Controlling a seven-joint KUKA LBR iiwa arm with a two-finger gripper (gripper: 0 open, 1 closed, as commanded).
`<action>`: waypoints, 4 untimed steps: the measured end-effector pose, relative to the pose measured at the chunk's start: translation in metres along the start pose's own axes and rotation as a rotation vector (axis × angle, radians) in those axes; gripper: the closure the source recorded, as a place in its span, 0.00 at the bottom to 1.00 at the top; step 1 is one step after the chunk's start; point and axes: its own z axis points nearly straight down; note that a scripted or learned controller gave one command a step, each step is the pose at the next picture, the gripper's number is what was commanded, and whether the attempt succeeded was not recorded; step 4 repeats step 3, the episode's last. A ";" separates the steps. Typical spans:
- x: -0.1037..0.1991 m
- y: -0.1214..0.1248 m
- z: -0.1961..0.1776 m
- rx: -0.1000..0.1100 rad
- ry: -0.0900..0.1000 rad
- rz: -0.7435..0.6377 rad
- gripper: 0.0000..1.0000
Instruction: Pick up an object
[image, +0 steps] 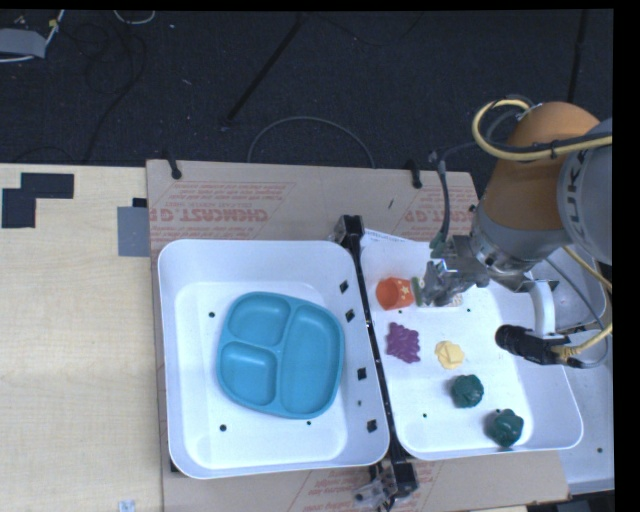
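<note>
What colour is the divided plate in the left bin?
Light blue plate, seen in the camera view.

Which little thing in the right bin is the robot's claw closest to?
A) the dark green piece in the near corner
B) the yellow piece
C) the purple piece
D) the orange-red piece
D: the gripper sits right beside the orange-red piece at the far left of the right bin, while the purple piece, the yellow piece and the dark green piece lie nearer the camera.
</note>
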 end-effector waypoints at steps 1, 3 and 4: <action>0.052 -0.025 -0.010 0.000 0.001 -0.001 1.00; 0.147 -0.064 -0.004 0.002 -0.001 -0.001 1.00; 0.147 -0.064 -0.004 0.002 -0.001 -0.001 1.00</action>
